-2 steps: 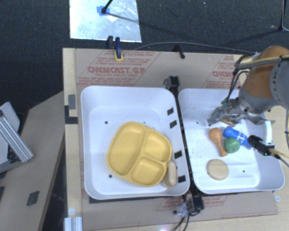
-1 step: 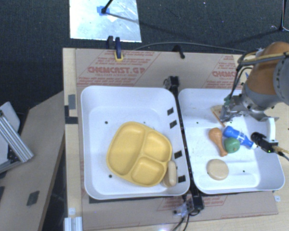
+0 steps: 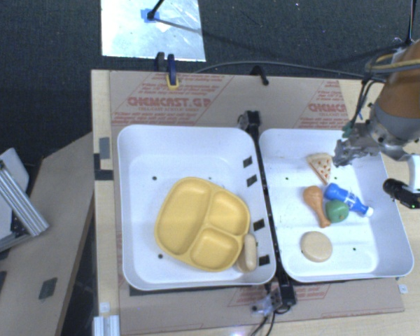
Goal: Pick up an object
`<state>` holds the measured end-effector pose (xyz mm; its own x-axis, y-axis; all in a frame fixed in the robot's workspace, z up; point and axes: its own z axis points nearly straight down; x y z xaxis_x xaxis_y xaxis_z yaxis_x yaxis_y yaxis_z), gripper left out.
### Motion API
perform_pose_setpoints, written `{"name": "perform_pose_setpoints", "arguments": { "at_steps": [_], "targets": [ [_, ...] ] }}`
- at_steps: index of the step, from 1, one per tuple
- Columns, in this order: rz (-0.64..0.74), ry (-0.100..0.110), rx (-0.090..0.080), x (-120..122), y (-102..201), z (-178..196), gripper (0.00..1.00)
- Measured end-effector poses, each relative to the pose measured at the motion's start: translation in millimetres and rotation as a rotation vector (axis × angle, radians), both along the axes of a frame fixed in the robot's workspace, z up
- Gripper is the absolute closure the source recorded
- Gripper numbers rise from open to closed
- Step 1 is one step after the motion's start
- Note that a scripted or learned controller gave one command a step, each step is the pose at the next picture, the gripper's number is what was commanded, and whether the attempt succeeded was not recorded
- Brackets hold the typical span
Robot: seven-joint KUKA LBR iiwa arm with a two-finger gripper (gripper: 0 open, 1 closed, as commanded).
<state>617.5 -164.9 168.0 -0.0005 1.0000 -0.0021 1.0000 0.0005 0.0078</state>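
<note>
Two shallow white bins sit side by side on the bench, filling the middle of the frame. The left bin (image 3: 136, 159) holds a yellow divided tray (image 3: 201, 222) lying flat in its lower centre, with three compartments facing up. A small tan bread roll (image 3: 248, 252) lies against the tray's lower right edge, near the bin's lower right corner.

The right bin (image 3: 385, 254) holds the loose toy foods. A pizza slice (image 3: 321, 166) lies in its upper middle. Below it a tan chicken drumstick (image 3: 316, 204) lies at a slant, and just right of that a blue bottle (image 3: 346, 197) lies on its side, touching or nearly touching a green round piece (image 3: 337, 212) beneath it. A pale round cookie (image 3: 316, 246) lies alone toward the bin's lower middle, apart from the others.

The arm comes in from the right edge of the frame, its orange band high at the upper right. The gripper (image 3: 343, 152) hangs over the upper part of the right bin, just right of the pizza slice and above the blue bottle. Nothing can be seen between its tips, and whether it stands open or closed cannot be told from this slant.

At the top of the frame a silvery sheet (image 3: 150, 16) lies on the dark floor, and a blue and yellow clamp (image 3: 171, 71) grips the bench's far edge
</note>
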Motion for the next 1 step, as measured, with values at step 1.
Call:
{"name": "perform_pose_setpoints", "arguments": {
  "at_steps": [1],
  "targets": [
    [0.004,0.0,0.0,8.1,-7.6,50.8,1.0]
  ]
}}
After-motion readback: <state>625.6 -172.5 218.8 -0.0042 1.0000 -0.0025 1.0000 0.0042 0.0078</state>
